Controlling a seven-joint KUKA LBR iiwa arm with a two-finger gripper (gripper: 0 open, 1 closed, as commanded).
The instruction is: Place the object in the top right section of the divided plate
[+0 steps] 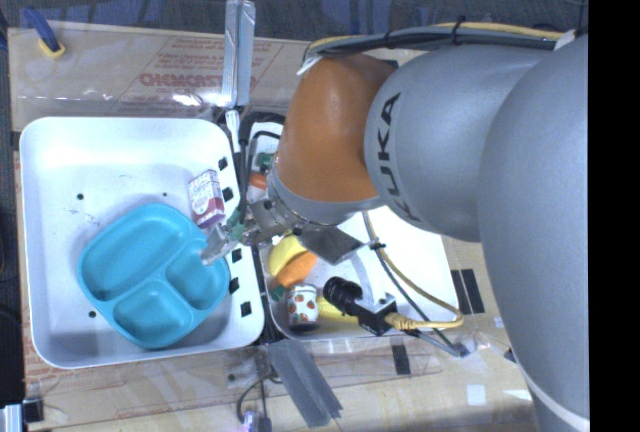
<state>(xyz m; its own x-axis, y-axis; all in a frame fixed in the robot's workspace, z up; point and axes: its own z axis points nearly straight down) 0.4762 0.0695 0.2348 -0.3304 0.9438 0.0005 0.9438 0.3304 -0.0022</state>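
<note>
The grey arm (450,150), with its orange band, reached in from the right of the blue divided plate (130,255) and covered most of the right bin (425,255). The plate lay in the left bin (60,160), taking up that bin's lower middle, and none of its three sections held anything. A small carton (205,196), white and dark red, stood just beyond the plate's upper right rim, close against the bin wall on that side; whether it touched the rim could not be told. Further right of the plate, past the wall between the bins, a yellow thing (284,249) and an orange thing (296,268) lay touching, with a small patterned can (303,306) just below them. The gripper (220,245) hung at the plate's right rim, beside the top right section and just below the carton. Whether it was spread or pressed together could not be told, and nothing could be made out in its grasp.
</note>
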